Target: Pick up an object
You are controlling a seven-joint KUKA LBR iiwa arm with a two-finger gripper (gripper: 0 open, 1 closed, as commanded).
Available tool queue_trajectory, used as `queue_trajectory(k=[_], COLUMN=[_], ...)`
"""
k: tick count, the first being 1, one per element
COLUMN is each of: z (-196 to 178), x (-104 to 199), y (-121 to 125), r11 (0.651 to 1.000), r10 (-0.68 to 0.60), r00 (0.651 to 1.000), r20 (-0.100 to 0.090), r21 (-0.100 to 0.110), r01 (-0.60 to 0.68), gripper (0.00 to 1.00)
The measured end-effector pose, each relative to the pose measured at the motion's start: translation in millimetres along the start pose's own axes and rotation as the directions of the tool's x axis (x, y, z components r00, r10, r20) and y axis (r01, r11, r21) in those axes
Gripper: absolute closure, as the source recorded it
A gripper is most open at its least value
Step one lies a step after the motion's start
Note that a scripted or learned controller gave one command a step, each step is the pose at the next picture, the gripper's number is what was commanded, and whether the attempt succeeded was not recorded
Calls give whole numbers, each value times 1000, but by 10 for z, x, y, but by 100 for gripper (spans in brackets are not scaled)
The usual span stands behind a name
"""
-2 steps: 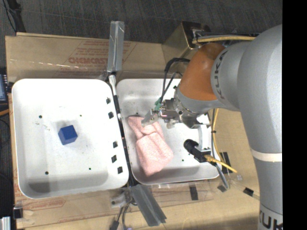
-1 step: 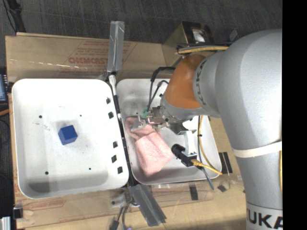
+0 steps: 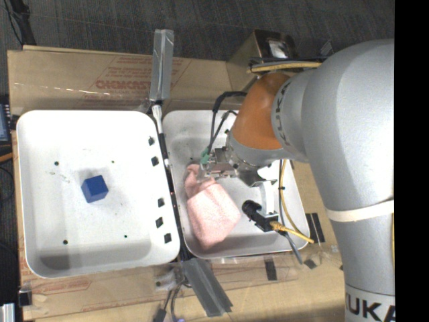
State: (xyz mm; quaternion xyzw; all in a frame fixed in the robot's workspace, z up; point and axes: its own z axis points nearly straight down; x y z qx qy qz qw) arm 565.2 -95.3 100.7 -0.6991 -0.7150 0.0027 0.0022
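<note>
Hand (image 3: pixel 213 168) at upper edge of pink cloth (image 3: pixel 211 212) (grip unclear), blue cube (image 3: pixel 94 188) mid left bin (image 3: pixel 40 136)

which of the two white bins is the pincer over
The bin on the view's right, the one holding the pink cloth; the pincer hangs above that cloth's upper end. The other bin holds a blue cube, well away from it.

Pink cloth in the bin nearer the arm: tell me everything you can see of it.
The pink cloth looks like soft, towel-like fabric, bunched into a thick rumpled lump rather than spread flat. It lies slantwise on the floor of the view's right-hand bin, close to the wall next to the other bin. Its narrower upper end runs under the gripper; whether it is gripped there cannot be told.
</note>
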Motion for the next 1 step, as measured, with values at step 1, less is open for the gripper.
queue_trajectory(k=[1], z=[-921], x=[380], y=[918], r11=[993], r10=[-115], r00=[993], r20=[0], r21=[-5], r01=[115], gripper=[100])
